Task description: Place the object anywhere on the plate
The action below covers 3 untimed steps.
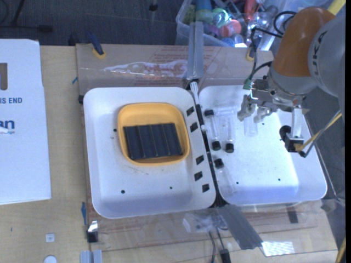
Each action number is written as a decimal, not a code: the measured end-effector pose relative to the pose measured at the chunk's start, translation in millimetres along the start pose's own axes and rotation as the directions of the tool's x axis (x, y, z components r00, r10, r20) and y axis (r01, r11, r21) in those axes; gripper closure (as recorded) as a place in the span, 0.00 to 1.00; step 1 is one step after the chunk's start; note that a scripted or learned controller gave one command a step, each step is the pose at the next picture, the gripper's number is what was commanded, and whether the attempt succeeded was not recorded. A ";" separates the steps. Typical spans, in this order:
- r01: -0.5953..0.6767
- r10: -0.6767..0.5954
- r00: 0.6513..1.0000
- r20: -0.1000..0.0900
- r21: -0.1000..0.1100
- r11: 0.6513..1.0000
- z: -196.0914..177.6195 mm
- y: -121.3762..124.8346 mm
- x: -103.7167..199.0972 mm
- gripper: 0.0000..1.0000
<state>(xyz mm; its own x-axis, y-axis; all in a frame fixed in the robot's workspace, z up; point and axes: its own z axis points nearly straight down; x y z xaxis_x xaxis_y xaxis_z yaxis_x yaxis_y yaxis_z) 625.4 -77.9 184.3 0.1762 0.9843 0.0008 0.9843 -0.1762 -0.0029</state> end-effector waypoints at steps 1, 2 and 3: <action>0.000 0.000 1.000 0.000 0.000 1.000 -0.1 0.0 0.0 0.00; 0.103 -0.103 0.995 0.003 -0.006 0.995 -23.8 44.3 -45.4 0.00; 0.227 -0.227 0.974 0.004 -0.006 0.974 -40.7 62.1 -111.1 0.00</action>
<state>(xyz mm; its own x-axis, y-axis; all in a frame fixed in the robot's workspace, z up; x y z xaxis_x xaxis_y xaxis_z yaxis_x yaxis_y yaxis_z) 667.1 -198.3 224.7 -0.0516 0.9987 -0.0025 0.9987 0.0516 0.0037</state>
